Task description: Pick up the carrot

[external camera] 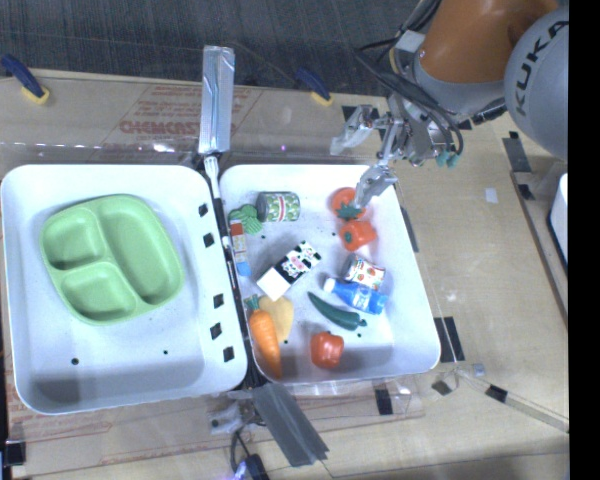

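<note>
Pale wooden bench (480,268), seen from above at a slant. Bearing two shallow white bins side by side, touching along a shared edge: left bin (20,268), right bin (415,298). Fitted with a clear sheet (280,118) behind the bins, clamped by blue clips (25,78). Marked with black tape strips (447,336) near the right bin.

carrot (264,340) in right bin (420,313), tray (110,258) in left bin (20,298)

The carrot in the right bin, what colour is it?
Orange; the carrot shows clearly in the camera view.
</note>
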You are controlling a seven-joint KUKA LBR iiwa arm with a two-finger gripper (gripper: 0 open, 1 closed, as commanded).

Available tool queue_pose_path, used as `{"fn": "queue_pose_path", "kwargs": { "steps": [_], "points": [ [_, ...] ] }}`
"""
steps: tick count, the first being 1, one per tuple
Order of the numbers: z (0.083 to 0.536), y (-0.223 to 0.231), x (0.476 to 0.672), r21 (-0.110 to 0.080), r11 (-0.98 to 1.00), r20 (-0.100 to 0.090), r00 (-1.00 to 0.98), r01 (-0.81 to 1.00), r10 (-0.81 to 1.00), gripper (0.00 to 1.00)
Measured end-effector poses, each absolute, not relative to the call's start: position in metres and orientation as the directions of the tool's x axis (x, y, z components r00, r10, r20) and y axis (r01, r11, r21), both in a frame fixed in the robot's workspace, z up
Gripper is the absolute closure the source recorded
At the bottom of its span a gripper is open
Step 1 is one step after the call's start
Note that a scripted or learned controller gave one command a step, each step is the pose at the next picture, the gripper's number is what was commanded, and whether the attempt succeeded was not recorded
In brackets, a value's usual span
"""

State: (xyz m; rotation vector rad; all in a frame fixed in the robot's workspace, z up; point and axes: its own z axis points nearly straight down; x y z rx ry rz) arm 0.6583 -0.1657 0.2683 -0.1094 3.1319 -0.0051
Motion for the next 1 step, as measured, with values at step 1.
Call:
{"fn": "queue_pose_path", "kwargs": {
  "steps": [1],
  "points": [
    [0.1918,-0.0699,0.6437,0.001,0.945,0.001,-0.945,-0.328,-0.328,0.0]
  ]
}}
